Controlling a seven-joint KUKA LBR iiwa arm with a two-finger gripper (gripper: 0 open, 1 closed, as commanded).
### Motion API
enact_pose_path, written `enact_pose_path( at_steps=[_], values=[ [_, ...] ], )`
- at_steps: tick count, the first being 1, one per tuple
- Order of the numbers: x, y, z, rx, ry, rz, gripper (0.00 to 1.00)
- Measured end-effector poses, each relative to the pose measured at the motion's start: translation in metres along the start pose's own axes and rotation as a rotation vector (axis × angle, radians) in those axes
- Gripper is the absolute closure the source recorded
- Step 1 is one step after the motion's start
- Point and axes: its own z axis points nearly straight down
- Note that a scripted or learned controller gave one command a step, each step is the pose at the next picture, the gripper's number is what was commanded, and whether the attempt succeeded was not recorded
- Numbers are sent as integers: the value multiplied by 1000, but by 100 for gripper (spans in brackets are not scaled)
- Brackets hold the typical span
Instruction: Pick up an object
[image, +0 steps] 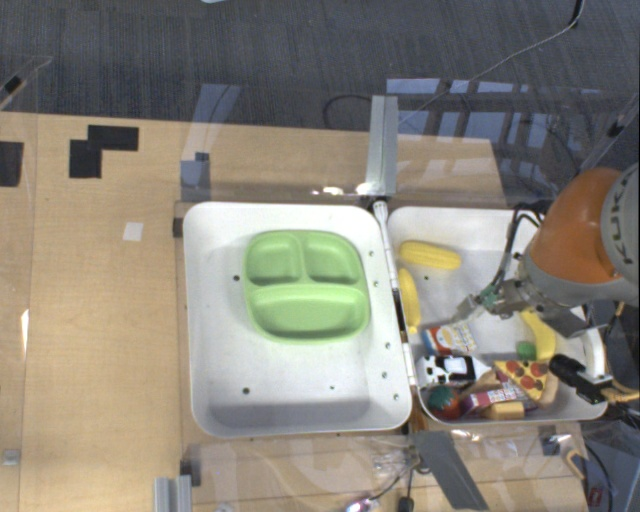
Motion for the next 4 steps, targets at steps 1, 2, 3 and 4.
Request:
enact_pose_path(
  at_steps=[1,2,3,4],
  values=[
    [25,79,23,28,15,2,0],
    [-3,130,31,66,31,25,0],
    [-72,122,-18,48,19,170,0],
    [-54,125,30,38,19,63,0]
  ],
)
